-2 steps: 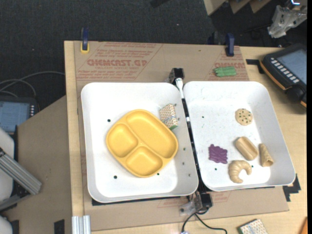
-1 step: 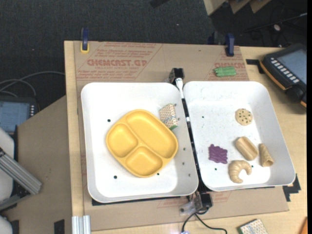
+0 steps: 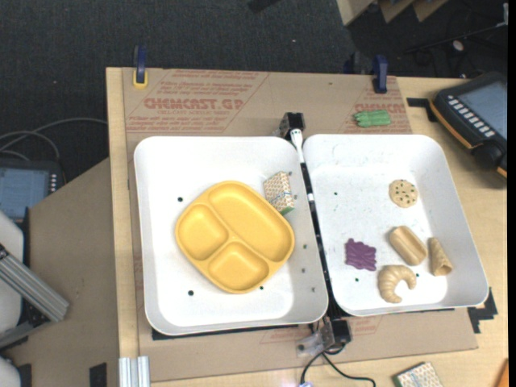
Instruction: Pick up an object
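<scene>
Yellow divided tray [image 3: 234, 236] in left bin [image 3: 153, 216], croissant [image 3: 396, 282] in right bin [image 3: 355, 156]

Orange sliver [image 3: 510, 372], lower right corner; whether arm, unclear.

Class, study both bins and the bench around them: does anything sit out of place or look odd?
One thing stands out: a green object lies on the brown board behind the right bin, outside both bins, while the other items sit inside them. The yellow divided tray also rests skewed to the left bin's edges.
</scene>
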Motion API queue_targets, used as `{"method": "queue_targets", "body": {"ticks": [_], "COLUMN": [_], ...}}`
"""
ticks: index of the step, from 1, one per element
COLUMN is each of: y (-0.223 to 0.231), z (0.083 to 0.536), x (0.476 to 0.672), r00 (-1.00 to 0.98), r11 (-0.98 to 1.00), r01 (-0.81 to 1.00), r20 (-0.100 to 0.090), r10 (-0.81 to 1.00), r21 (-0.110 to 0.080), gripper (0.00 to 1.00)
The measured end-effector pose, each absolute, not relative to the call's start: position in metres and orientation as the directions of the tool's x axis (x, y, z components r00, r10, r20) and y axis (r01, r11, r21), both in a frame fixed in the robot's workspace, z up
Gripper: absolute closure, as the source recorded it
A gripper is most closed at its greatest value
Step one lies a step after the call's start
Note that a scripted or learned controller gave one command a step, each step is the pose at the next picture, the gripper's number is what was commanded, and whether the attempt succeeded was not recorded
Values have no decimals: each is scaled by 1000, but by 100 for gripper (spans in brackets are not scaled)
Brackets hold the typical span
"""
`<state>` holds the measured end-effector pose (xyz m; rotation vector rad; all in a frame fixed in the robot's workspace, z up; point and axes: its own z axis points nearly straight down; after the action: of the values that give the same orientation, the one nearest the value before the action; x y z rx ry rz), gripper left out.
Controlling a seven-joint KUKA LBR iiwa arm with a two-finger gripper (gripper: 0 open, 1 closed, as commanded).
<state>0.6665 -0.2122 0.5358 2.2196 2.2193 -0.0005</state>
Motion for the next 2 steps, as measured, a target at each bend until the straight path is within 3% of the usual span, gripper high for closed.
{"method": "queue_targets", "body": {"ticks": [1, 2], "y": [-221, -173], "z": [394, 223], "x": [611, 585], "r00": [4, -1], "r11": [-4, 1], "r01": [1000, 1000], "r20": [4, 6], "r10": [1000, 1000], "r21": [-14, -15], "gripper": [0, 0]}}
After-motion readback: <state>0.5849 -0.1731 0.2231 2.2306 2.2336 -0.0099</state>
